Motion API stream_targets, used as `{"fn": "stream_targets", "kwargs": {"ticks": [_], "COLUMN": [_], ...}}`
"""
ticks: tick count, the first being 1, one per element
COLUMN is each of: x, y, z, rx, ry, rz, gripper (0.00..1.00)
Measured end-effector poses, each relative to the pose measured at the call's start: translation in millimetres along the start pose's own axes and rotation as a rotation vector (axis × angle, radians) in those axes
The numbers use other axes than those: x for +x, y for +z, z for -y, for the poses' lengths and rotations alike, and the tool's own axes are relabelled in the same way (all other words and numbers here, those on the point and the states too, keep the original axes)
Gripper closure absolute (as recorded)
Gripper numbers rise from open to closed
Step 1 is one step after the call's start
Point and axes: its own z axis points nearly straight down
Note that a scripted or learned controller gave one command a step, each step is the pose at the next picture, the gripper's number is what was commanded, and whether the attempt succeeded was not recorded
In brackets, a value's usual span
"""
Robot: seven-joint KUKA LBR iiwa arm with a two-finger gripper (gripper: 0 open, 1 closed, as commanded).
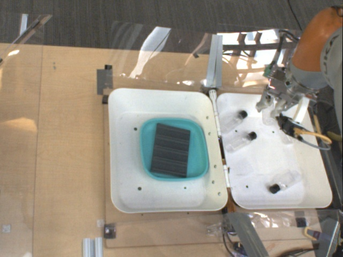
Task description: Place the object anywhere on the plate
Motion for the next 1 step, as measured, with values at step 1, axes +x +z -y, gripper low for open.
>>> {"fn": "stream_targets", "kwargs": {"ticks": [1], "x": [0.0], "y": [-0.1], "z": [0.0], "rx": [0.0], "ry": [0.0], "rz": [0.0], "gripper": [0.0]}}
